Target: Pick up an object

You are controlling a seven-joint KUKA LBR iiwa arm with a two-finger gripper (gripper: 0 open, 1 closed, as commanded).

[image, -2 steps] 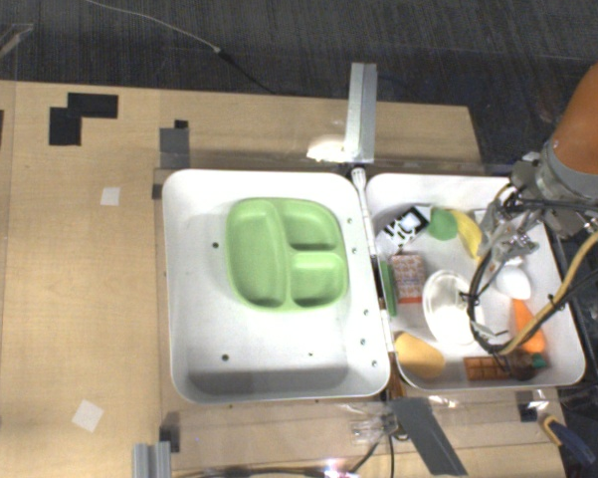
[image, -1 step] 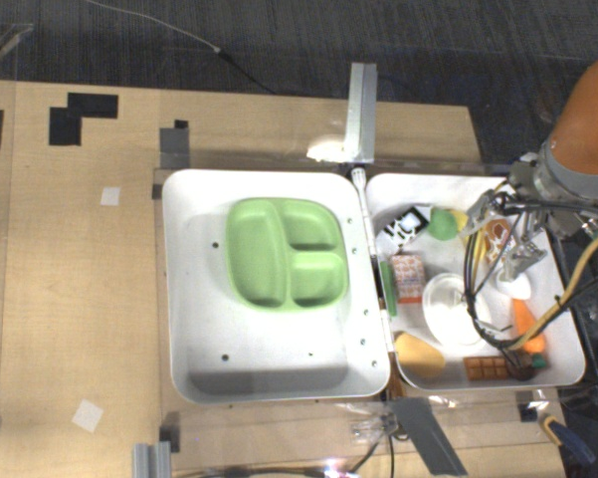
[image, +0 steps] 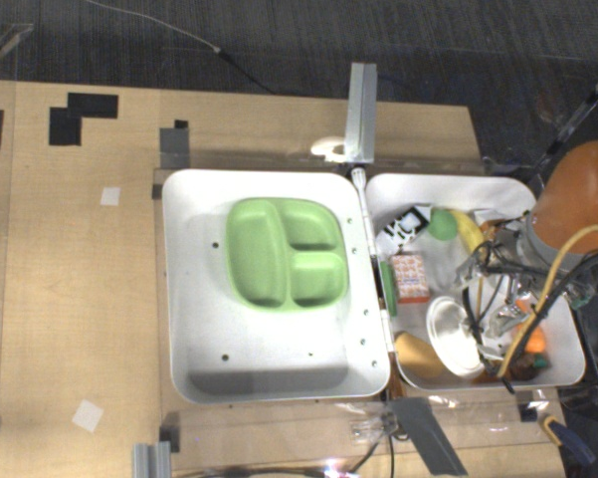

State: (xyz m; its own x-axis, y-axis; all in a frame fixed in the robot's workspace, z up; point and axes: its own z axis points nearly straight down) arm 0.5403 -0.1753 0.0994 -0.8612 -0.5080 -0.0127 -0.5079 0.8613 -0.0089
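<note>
The right bin [image: 498, 189] holds several small objects. Among them are a black-and-white item [image: 403, 225], a green ball [image: 443, 225], a yellow banana [image: 468, 230], a red-and-white patterned box [image: 410, 277], a white cup [image: 452, 333], a tan piece [image: 416, 351] and an orange item [image: 536, 342]. The arm's orange band [image: 577, 192] is at the right edge. My gripper [image: 490, 312] hangs low over the right half of this bin, beside the white cup, wrapped in cables. Nothing can be seen held in it.
A green divided plate [image: 284, 252] lies in the left bin [image: 194, 366]. A green marker [image: 386, 289] lies along the divider between the bins. A metal post [image: 361, 113] stands behind the bins. The wooden bench [image: 70, 297] stretches to the left.
</note>
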